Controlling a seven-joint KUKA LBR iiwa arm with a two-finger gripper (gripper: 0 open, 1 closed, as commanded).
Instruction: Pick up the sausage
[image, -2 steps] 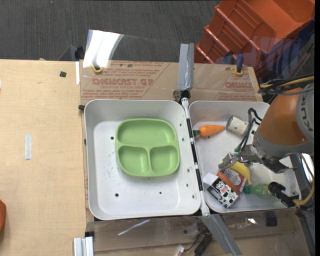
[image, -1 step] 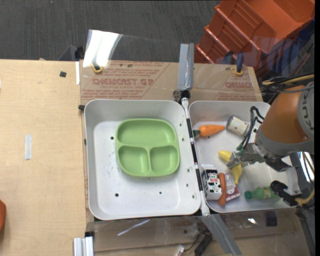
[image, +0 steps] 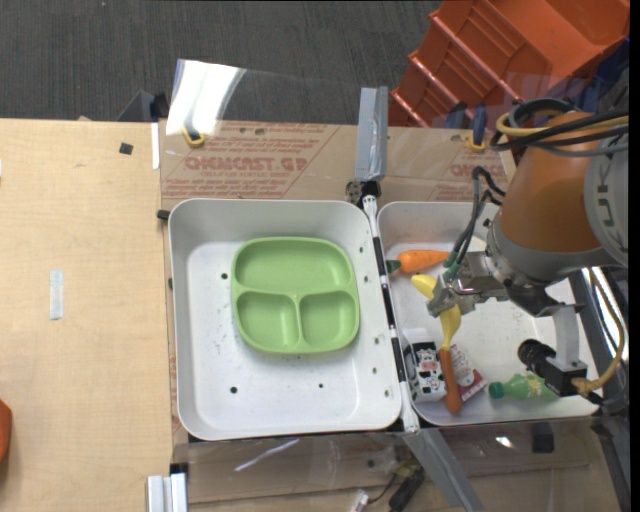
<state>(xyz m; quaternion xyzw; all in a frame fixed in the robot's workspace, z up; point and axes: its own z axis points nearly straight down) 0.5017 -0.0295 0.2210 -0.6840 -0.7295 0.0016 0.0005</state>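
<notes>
Nearest the camera, front of the right bin (image: 560, 408): the sausage (image: 451, 383) lies lengthwise, reddish-brown, touching a small printed packet (image: 428, 368) on its left and a red-white wrapper (image: 467, 379) on its right. Green bottle (image: 518, 387) sits further right. Mid-bin, a banana (image: 447, 312) hangs down approx. above the sausage's far end. Behind it the carrot (image: 424, 261). Gripper (image: 462, 288) hovers over the banana/carrot area — can't tell its state, wrist hides it. Left bin (image: 200, 340) holds a green divided plate (image: 296, 294).

To do this well, I'd shift toward the bin front, align across the sausage's width, descend mid-length — neighbours crowd it, so avoid pinching wrappers.
</notes>
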